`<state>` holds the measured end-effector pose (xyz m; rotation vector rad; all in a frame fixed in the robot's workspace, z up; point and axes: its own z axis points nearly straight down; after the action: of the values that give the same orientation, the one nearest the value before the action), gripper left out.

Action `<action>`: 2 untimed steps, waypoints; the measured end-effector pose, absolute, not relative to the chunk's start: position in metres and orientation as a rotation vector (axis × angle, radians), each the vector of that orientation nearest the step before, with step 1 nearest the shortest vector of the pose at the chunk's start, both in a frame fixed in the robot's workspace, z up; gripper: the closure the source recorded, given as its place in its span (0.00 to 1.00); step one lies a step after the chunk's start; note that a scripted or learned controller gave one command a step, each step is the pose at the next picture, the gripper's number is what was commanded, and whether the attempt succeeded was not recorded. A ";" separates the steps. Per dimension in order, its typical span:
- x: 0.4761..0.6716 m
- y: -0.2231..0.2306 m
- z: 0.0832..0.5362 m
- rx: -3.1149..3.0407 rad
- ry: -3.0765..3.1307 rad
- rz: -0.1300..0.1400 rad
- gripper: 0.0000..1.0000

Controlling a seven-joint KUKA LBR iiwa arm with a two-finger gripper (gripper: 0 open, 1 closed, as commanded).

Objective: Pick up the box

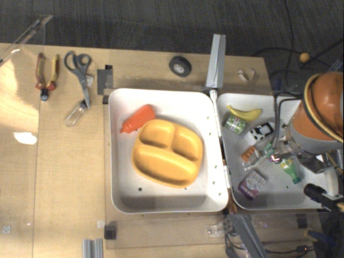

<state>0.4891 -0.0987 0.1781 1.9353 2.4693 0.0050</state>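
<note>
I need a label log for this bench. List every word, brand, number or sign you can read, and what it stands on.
No text can be read here.
Purple box: printed face, too blurred to read.
Green can: label too small to read.
Black-and-white packet: markings blurred.
Green bottle: nothing legible.
Yellow divided tray, orange bottle, banana: no markings seen.

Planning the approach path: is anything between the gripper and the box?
Yes. The gripper hangs over clutter just above the purple box: an orange item and a green bottle lie close by in the right bin.
</note>
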 end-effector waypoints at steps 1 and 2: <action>0.492 -0.096 0.090 1.936 2.454 0.013 0.00; 0.493 -0.089 0.090 2.221 2.196 0.021 0.00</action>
<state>0.4935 -0.0893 0.0904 2.2210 2.1963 0.0210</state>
